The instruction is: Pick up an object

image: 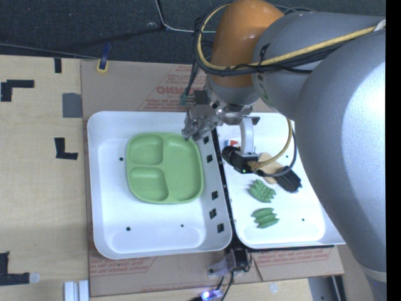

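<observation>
Hovering at the far right edge of the green divided plate (165,168), end effector (199,125); plate lies near-left of it; finger state cannot be told.

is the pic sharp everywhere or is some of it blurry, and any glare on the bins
Camera view: the green plate and the two green pea pods are fairly sharp; the big grey arm close to the lens is soft and out of focus; the left bin looks evenly bright with mild washout on its white floor, no hard glare; shadows are soft.
</observation>
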